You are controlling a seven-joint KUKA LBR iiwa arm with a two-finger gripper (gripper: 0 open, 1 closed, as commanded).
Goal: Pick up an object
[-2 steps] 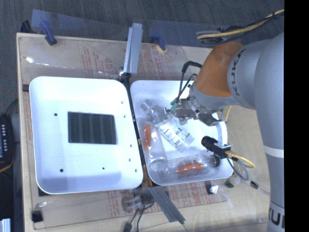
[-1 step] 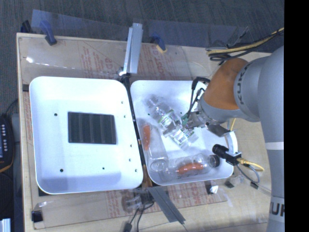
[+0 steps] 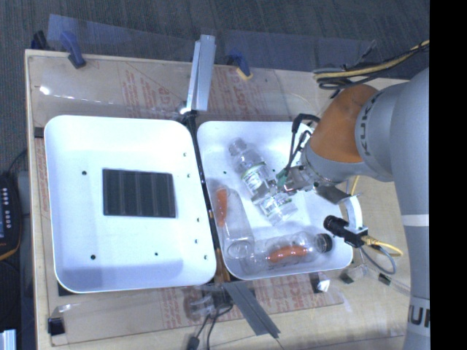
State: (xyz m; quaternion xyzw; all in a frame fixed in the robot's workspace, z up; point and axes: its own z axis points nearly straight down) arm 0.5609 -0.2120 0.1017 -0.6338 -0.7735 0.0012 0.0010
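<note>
Bottles fill the right bin [image 3: 211,141], at center right of the frame, where I have the arm [image 3: 379,133] reaching in from the right edge. A clear water bottle [image 3: 249,169] lies on a slant in the upper middle of that bin, cap end toward the upper left. A second clear bottle [image 3: 278,205] lies just below and right of it, and the two look to be touching end to end. The gripper [image 3: 286,184] sits low over the spot where they meet, at the end of the grey arm with its orange band [image 3: 337,130]. From my screen I cannot tell how the gripper stands, nor whether anything is in it; the wrist and cables hide that part.

Along the left wall of the right bin lies a clear container with an orange item [image 3: 221,204] inside. Across the bottom of the bin lies another clear bottle with an orange item [image 3: 286,252] inside, its dark cap [image 3: 324,243] toward the right.

In the left half of the frame, the left bin [image 3: 73,144] carries a dark ribbed rectangle [image 3: 139,193] on its floor. Both bins rest side by side on the pale bench [image 3: 117,86], with blue clamps [image 3: 73,52] along its upper edge.
</note>
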